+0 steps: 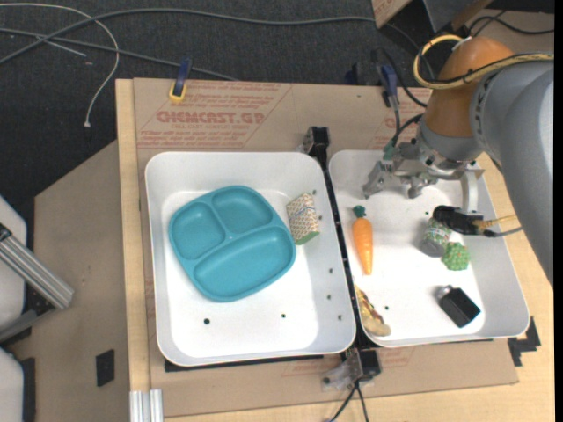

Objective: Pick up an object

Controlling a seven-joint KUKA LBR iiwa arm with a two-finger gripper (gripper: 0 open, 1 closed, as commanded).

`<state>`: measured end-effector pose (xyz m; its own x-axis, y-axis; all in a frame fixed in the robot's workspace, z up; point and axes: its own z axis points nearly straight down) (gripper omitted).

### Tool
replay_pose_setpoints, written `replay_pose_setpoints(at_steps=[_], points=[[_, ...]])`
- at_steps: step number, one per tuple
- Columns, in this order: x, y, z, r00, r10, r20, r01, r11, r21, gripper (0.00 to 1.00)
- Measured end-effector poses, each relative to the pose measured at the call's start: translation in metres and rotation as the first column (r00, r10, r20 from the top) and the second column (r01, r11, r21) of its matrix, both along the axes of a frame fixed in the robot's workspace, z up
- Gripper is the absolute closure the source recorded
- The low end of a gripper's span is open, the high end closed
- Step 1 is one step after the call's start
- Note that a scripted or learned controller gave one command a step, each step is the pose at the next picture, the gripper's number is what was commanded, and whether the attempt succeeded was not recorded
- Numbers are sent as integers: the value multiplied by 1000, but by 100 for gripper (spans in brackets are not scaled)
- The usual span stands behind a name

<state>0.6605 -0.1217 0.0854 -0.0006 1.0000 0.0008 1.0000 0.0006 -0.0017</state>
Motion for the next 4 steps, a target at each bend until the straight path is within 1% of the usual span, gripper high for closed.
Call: replay_pose_setpoints(at_steps=[1,2,3,4], points=[[1,0,12,1000,0,2,0,1000,0,100],[-5,3,72,1000,-1,7,1,1000,-1,100],[-3,14,126,1000,2,7,-2,1000,-1,100],[-2,14,163,1000,1,7,-1,1000,-1,100]])
